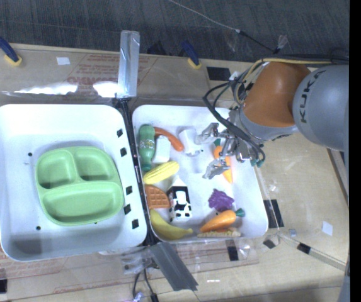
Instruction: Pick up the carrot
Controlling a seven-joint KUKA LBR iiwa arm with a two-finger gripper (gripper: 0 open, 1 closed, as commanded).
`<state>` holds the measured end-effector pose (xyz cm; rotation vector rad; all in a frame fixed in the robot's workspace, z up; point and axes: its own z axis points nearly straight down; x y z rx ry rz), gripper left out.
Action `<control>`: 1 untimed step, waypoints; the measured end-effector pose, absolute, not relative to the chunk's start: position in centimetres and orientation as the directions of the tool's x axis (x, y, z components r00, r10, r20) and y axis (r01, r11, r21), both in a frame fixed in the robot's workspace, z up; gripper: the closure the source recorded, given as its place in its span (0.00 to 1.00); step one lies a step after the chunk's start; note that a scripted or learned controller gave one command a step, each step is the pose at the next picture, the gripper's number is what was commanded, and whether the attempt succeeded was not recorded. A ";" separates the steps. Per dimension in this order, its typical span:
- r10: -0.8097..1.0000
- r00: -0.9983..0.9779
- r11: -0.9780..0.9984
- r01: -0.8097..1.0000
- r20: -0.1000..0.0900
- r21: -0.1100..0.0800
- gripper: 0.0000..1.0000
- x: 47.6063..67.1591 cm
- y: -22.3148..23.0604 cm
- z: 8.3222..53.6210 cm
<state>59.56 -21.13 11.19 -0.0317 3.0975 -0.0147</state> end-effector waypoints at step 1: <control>-0.025 -0.999 1.000 -0.025 -0.044 -0.012 1.00 59.6 -21.1 12.3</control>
